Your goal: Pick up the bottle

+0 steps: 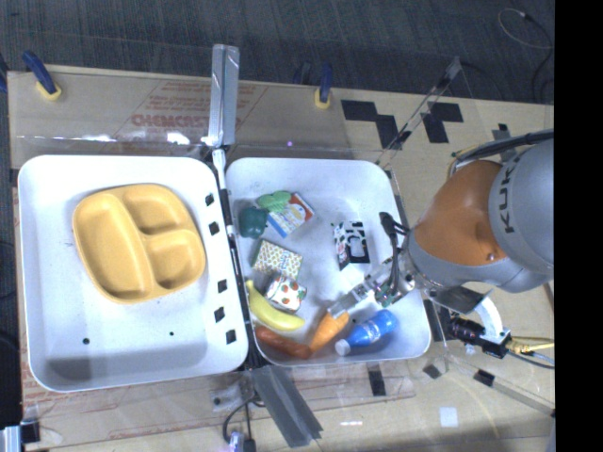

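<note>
The bottle (369,332) is blue with a white cap and lies on its side in the front right corner of the right bin (311,172). Its cap points left toward an orange carrot (327,330). My gripper (377,290) hangs low in the bin, just above and behind the bottle, close to the right wall. The grey arm with its orange band (454,229) reaches in over the bin's right rim. Nothing can be seen held in the gripper.
The right bin also holds a banana (273,314), a small printed can (285,293), a checkered packet (279,257), a black and white box (350,243), a colourful carton (290,217) and green items (275,200). A yellow divided tray (139,241) lies in the left bin (38,281).
</note>
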Motion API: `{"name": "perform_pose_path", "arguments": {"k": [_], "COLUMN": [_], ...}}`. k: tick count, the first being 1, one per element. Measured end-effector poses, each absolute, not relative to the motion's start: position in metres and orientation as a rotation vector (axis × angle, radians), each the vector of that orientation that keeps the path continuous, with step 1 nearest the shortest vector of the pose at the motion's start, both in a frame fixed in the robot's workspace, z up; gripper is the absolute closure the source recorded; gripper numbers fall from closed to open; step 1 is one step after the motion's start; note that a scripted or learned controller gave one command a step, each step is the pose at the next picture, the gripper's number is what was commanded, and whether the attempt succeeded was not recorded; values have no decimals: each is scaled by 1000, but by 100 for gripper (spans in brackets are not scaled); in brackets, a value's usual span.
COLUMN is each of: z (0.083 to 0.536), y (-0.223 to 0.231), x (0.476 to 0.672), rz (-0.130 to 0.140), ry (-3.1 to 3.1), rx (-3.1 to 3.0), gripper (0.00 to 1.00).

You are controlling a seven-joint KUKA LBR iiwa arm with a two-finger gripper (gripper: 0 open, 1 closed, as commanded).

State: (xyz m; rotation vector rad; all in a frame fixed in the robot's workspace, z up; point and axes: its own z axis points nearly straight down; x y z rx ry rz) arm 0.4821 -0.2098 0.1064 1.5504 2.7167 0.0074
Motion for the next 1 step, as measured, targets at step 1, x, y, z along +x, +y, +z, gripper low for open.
{"name": "perform_pose_path", "arguments": {"k": [1], "z": [114], "y": [-211], "x": [480], "rz": [3], "ry": [2726], "rx": [1542], "gripper": [0]}}
